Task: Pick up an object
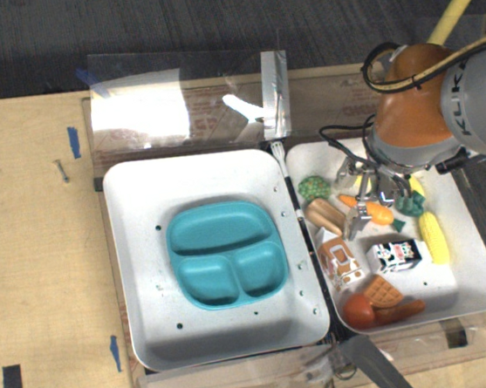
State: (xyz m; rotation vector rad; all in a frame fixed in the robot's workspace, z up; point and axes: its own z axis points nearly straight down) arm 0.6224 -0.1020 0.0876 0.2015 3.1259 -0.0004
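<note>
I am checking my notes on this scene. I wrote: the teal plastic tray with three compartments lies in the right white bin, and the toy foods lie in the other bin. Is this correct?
Not quite. The camera view shows the teal plastic tray with three compartments in the left white bin, not the right one. The toy foods, such as the yellow corn cob, lie in the other, right white bin.

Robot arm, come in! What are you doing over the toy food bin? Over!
Gripper low in right white bin, above small orange carrot toy. Nothing seen held. Green broccoli toy and tan hot-dog bun toy crowd close.
</note>
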